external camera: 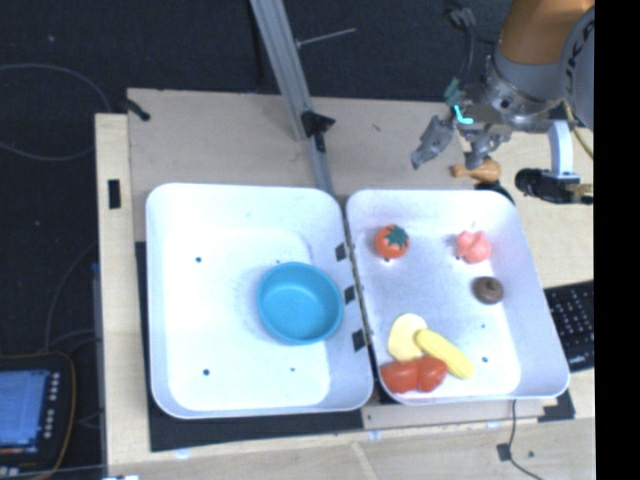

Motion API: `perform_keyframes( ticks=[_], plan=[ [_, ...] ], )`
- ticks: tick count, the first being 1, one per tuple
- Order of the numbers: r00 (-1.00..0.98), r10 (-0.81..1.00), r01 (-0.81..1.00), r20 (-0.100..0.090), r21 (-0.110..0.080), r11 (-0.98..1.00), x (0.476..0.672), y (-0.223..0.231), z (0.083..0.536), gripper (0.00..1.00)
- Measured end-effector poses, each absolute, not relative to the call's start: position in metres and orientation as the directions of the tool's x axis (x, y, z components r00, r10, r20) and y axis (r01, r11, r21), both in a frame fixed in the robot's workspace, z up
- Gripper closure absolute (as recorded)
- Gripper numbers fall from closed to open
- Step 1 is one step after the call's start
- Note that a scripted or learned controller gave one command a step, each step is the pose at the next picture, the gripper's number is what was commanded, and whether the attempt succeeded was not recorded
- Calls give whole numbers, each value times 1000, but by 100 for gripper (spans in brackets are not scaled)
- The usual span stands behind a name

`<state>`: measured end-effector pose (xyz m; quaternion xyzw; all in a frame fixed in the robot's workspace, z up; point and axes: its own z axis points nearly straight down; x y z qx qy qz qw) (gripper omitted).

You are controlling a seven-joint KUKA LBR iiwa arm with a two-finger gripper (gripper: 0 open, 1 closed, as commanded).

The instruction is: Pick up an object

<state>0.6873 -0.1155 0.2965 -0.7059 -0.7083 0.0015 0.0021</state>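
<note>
My gripper hangs above the bench just behind the right bin's far rim, its two grey fingers spread apart with nothing between them. In the right bin lie a red tomato with a green top, a pink object, a small brown round piece, a pale yellow piece, a yellow banana and a red pepper. The left bin holds a blue bowl.
A grey metal pole slants from the top down to the seam between the bins. A small orange object sits on the bench behind the right bin. A black keyboard lies at the right, and a screen at the lower left.
</note>
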Motion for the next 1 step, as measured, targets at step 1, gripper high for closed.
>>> perform_keyframes(
  ticks=[1],
  plan=[
    [-4,1000,1000,0,2,4,688,-115,300,0]
  ],
)
